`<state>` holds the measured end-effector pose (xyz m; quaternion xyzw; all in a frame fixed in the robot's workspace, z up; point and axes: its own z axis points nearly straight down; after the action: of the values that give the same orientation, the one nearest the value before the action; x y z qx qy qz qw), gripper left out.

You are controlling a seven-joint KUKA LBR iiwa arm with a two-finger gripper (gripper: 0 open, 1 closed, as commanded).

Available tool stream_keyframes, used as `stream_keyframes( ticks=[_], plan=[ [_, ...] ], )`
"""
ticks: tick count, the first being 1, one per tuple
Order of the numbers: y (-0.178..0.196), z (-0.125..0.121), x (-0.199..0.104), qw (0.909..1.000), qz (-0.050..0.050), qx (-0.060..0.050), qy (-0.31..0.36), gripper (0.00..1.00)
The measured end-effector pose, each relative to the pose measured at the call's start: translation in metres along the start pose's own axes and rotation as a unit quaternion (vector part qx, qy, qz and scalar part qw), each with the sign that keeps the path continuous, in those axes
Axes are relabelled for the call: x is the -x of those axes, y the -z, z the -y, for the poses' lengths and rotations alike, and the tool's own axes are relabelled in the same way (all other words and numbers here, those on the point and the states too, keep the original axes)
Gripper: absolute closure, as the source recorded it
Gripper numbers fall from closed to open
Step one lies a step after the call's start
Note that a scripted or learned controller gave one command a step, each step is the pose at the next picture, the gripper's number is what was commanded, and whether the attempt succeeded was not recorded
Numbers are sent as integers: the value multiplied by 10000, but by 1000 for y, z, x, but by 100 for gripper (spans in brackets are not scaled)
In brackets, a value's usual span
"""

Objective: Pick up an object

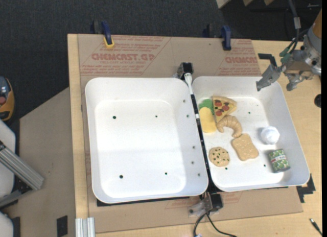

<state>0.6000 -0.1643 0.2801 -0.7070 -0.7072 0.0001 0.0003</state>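
Observation:
The right bin (292,123) holds several toy foods. A pizza slice (223,105) lies at its back left, beside a green piece (205,103) and a yellow block (207,120). A croissant (230,124) sits just in front of the pizza. Nearer the front are a chocolate-chip cookie (219,156) and a tan cracker (245,147). A white round object (269,135) and a small green can (279,160) lie at the right side. My gripper (279,84) hangs open above the bin's back right corner, with nothing between its fingers and apart from every object.
The left bin (97,128) adjoins the right one along a black divider (194,118). Both rest on a brown board (153,52) held by two blue clamps (107,32) at the back. Cables run at the front edge.

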Motion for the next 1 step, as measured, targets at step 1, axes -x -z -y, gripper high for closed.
stream_keyframes(
  ticks=[1],
  plan=[
    [-134,35,-78,10000,-31,-70,28,0]
  ],
)
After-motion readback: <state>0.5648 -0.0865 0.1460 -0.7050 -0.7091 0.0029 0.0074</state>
